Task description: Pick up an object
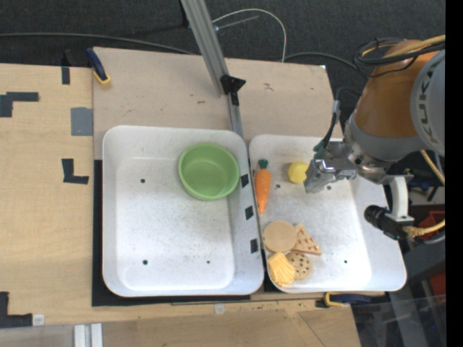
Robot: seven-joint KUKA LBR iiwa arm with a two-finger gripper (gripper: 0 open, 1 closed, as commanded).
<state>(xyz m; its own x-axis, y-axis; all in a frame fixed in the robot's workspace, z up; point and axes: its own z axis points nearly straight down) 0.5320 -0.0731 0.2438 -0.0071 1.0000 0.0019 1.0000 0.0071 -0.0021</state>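
Lemon (297, 172), upper left of right bin (376, 266), just beside my gripper (318, 179); I cannot tell its grip. Carrot (262, 186) along divider; biscuits (289, 251) clustered bottom; bowl (209, 170) apart, left bin (123, 266).

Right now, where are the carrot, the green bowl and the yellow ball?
carrot (262, 189): camera view, orange body.
green bowl (208, 170): camera view, inner floor.
yellow ball (296, 172): camera view, its middle.

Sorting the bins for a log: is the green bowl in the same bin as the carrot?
No. The green bowl sits in the left bin, while the carrot lies in the right bin.
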